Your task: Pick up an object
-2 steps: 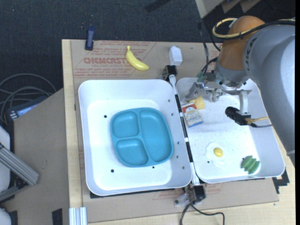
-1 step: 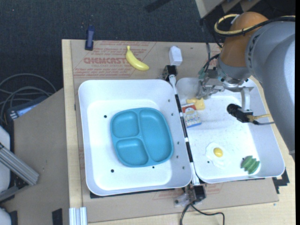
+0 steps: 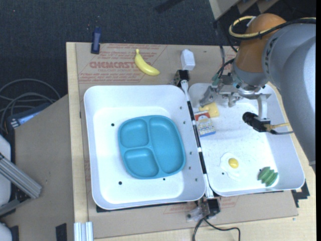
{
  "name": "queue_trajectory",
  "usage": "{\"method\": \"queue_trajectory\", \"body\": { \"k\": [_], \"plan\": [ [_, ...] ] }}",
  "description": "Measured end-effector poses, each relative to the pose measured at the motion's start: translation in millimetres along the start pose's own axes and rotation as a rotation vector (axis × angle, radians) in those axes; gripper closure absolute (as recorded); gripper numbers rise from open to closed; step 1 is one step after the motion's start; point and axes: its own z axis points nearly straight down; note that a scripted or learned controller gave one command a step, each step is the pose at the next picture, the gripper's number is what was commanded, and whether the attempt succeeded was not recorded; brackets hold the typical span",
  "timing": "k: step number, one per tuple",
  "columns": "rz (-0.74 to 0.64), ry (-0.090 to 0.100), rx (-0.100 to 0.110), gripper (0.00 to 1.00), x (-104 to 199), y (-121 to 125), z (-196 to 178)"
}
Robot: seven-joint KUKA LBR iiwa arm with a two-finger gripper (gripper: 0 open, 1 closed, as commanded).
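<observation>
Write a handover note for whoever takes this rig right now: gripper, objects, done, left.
Gripper: low over the far left corner of the right white bin, just above the small yellow block; no object visibly in its grasp.
Right bin also holds a small red-and-white carton, a toy fried egg and a green ridged piece.
Left white bin: blue divided plastic plate.
A yellow toy banana lies on the bench beyond the bins.
Done: approach only; everything lies on the bin floors.
Left: grasp and lift one object, probably the yellow block.
</observation>
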Motion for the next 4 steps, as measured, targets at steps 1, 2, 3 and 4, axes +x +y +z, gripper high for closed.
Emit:
{"method": "queue_trajectory", "body": {
  "k": [1,2,3,4],
  "plan": [
    [0.001,0.001,0.003,0.00,1.5,-1.0,11.1],
    [0.002,0.001,0.002,0.00,-3.1,-0.8,10.8],
    [0.001,0.001,0.002,0.00,-0.9,-0.7,10.7],
    [0.001,0.001,0.002,0.00,-0.9,-0.7,10.7]
  ]
}}
